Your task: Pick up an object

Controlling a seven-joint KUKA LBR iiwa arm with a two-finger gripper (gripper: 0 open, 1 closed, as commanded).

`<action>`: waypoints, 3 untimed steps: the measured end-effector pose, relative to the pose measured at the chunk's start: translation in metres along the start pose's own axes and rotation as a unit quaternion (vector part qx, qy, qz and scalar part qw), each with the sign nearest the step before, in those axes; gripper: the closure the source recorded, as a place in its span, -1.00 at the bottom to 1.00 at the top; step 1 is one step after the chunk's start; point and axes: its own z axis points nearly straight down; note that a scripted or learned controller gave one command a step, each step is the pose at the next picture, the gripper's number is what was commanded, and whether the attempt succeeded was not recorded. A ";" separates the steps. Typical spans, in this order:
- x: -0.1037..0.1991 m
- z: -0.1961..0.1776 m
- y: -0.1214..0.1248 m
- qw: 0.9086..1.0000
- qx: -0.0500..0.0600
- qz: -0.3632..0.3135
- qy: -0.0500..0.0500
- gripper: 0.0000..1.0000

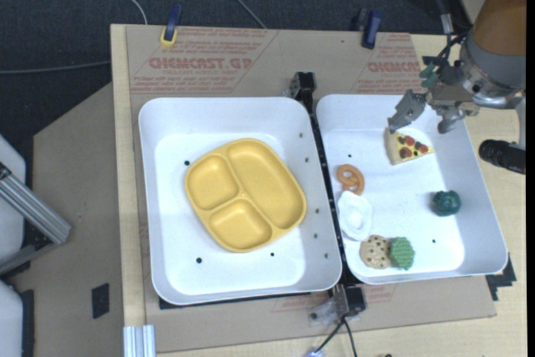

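My gripper (427, 114) hangs over the far part of the right bin (476, 180), open, its fingers (406, 110) spread with nothing between them. Just in front of and below it lies a toy pizza slice (409, 148). A pretzel (350, 177), a white piece (355, 213), a cookie (374, 251), a light green piece (402, 252) and a dark green broccoli (445, 202) also lie in that bin.
The left bin (167, 138) holds a yellow divided plate (244, 193). A black clamp (303, 84) sits at the far end of the ridge between the bins. Blue clips (370, 27) mark the cardboard's far edge.
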 end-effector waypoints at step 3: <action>0.000 0.081 0.012 1.000 -0.004 -0.001 0.000 -1.00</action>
